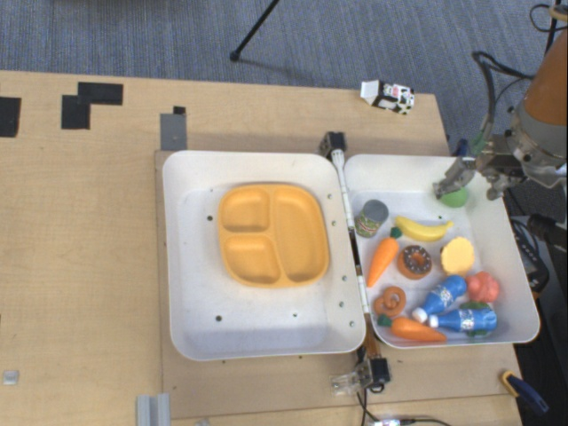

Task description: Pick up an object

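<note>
The gripper (470,182) is at the upper right of the frame, over the top of the right bin (524,282). Its two fingers are spread apart, and a small green thing (454,197) sits just under the left finger (454,178). I cannot tell if they touch.

Lower in that bin lie toys. A banana (423,229) lies sideways. A carrot (382,260) points down and left. A blue bottle (465,320) lies sideways near the bottom. A chocolate donut (414,261) sits beside the carrot.

The left bin (191,264) holds a yellow plate (271,234).
</note>
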`<state>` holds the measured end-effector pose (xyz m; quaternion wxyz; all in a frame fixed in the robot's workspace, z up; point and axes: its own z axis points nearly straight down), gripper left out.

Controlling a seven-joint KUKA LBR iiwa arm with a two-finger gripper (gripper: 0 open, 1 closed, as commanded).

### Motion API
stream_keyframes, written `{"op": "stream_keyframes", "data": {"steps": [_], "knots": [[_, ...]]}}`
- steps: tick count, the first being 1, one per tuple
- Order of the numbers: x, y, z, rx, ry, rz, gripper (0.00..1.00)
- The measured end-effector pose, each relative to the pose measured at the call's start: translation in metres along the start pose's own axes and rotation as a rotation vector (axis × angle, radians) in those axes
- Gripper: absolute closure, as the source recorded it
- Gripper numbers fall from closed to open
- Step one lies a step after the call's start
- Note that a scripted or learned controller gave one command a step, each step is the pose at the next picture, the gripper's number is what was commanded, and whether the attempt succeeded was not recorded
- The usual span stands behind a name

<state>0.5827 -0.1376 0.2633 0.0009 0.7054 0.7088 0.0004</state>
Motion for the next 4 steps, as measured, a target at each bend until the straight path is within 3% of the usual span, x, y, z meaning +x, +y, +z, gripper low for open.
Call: {"op": "stream_keyframes", "data": {"steps": [1,2,3,4], "knots": [[0.074,-0.033,0.080,0.002,0.001,0.002,0.00],[0.049,-0.020,0.176,-0.006,-0.001,-0.141,0.00],[0.049,-0.018,0.165,-0.010,-0.002,-0.142,1.00],[0.082,0.056,0.078,-0.002,0.000,-0.421,1.00]]}}
